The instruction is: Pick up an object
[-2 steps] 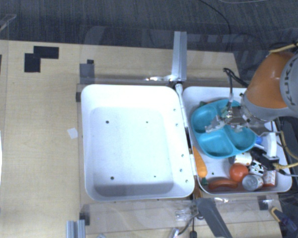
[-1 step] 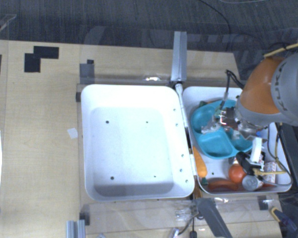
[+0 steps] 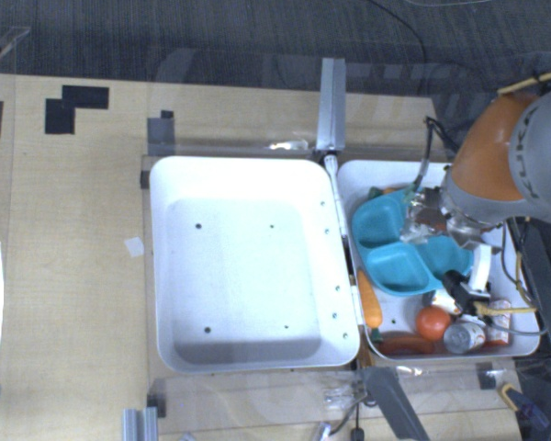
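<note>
The grey arm with its orange band (image 3: 496, 150) comes in from the right edge of the frame and bends down over the right-hand shallow white bin (image 3: 349, 191), at centre right. Its tool (image 3: 421, 220) sits low among the clutter there, just above two bright blue plastic bowl-like containers: one (image 3: 378, 220) nearer the bin's upper left, the other (image 3: 399, 269) just below it, the two touching. Whether the tool is released or clenched cannot be told; metal parts and the blue plastic blur together at that spot. Along the bin's left wall lies an orange carrot-shaped piece (image 3: 371, 303). Near the lower right corner rest a round red tomato-like ball (image 3: 432, 322) and a small silver can (image 3: 458, 338), close together. The left-hand white bin (image 3: 165, 246) occupies the frame's centre on the pale wooden worktop (image 3: 64, 274).
</note>
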`<act>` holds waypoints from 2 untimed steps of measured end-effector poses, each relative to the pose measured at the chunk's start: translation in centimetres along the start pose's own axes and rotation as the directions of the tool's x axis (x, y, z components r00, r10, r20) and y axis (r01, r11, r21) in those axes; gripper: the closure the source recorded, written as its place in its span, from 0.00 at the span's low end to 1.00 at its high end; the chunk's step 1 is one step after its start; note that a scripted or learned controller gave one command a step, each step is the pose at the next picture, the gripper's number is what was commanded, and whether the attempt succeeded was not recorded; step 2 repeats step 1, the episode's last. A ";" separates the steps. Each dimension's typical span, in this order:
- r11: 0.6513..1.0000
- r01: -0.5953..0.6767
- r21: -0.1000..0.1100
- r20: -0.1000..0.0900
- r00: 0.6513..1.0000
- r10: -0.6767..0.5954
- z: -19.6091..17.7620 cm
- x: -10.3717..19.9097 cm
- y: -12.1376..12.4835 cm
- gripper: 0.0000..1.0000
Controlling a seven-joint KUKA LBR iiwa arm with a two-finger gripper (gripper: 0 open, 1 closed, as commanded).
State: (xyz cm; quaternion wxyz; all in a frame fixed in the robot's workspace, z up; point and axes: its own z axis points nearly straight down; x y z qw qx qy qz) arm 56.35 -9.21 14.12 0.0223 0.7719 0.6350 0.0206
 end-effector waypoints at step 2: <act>0.996 -0.075 0.054 0.007 0.997 0.075 -7.6 2.2 -0.1 1.00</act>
